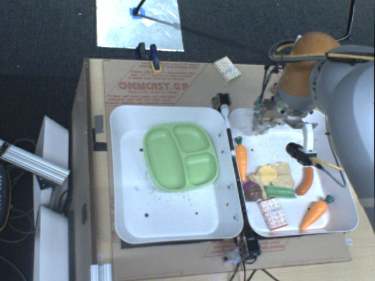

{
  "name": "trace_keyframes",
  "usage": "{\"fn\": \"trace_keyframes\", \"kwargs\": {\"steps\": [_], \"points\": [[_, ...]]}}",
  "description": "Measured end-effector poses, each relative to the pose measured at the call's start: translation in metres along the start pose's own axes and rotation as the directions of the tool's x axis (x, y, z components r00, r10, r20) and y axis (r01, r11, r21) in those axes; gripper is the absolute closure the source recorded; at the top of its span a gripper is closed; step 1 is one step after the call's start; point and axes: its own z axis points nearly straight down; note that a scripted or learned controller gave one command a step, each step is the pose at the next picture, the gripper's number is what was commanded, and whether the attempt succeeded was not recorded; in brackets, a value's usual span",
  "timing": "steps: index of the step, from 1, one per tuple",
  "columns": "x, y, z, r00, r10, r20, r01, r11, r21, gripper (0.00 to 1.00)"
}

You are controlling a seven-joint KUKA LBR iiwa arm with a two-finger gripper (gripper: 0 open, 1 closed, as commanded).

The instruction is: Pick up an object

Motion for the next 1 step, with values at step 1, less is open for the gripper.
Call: {"fn": "trace_keyframes", "kwargs": {"steps": [1], "points": [[0.0000,0.0000,0.0001,1.000,0.000,0.000,0.000,1.000,0.000,0.00]]}}
